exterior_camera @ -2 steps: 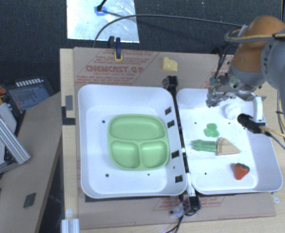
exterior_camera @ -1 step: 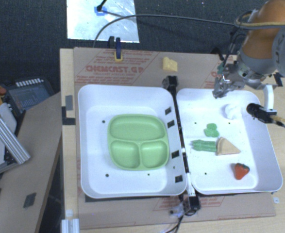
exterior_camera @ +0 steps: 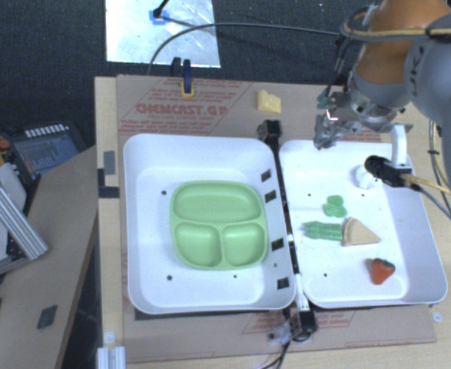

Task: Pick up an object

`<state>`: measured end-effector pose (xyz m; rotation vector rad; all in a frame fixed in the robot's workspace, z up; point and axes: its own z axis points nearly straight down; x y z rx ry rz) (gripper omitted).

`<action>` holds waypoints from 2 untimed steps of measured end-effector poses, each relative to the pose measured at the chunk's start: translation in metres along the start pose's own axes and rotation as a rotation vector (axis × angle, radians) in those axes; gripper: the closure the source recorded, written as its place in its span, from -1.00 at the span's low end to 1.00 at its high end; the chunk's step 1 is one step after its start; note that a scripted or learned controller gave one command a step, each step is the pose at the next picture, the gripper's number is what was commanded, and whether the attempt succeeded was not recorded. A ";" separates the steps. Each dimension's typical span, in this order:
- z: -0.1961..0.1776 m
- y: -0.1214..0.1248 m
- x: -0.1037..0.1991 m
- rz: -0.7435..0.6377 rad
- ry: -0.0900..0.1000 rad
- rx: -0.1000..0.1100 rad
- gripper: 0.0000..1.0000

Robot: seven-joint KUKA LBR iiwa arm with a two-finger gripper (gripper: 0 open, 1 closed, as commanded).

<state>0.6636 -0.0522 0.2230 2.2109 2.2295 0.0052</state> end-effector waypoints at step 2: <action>0.007 0.002 0.117 -0.001 0.000 0.001 1.00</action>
